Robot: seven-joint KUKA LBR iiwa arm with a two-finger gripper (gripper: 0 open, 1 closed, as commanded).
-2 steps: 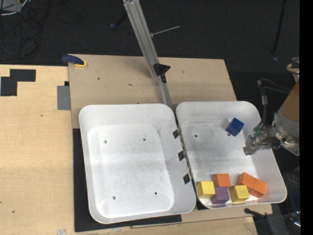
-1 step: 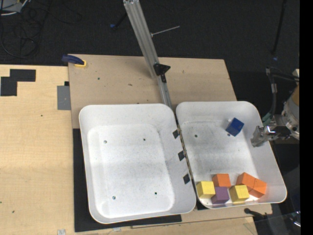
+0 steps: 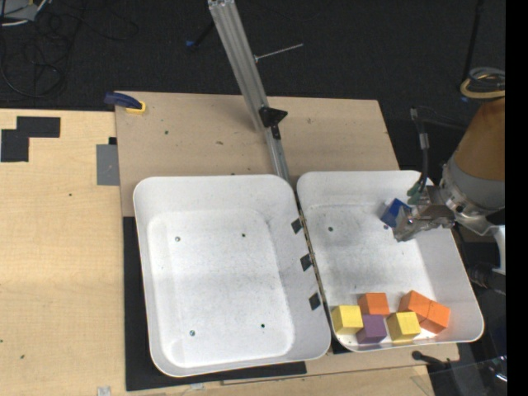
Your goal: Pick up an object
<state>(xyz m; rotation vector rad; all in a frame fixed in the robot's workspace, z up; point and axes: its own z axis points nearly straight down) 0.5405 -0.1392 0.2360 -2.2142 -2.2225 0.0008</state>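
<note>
Robotics lab, plywood counter (image 3: 330,130) on black flooring, two white bins (image 3: 223,190) side by side, aluminium rail (image 3: 243,64) slanting from the counter's far edge, loose cables (image 3: 33,23) on the floor, industrial arm (image 3: 483,151) at the right edge

Gripper (image 3: 402,225) beside a blue block (image 3: 393,213) in the right bin (image 3: 445,258), coloured blocks (image 3: 388,316) clustered at its near edge

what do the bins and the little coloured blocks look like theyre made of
Bins: likely moulded white plastic, matte, with rounded rims and corners. Coloured blocks: possibly foam or painted wood, with flat, dull, glare-free faces; the view leaves it open.
</note>
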